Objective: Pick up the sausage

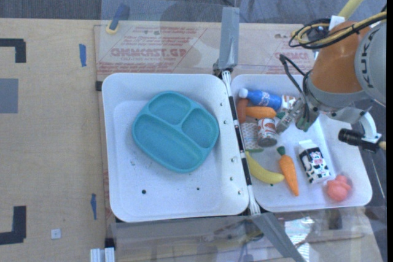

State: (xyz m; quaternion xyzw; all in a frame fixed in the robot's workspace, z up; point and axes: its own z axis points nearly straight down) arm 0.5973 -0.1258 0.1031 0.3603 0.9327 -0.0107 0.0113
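The sausage (261, 112) is lying in the right bin (359, 193), near its left wall, just below the bottle (261, 97) and above the can (266, 131). The gripper (293, 116) is hanging just right of it; I cannot tell how its fingers are standing. A banana (264, 172), carrot (289, 174) and carton (313, 164) are sitting lower down. A blue plate (175, 131) is sitting in the left bin (120, 193).

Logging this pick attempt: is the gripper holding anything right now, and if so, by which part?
Cannot be told. The gripper sits low in the right bin beside the can and sausage, but nothing shows between its fingers.
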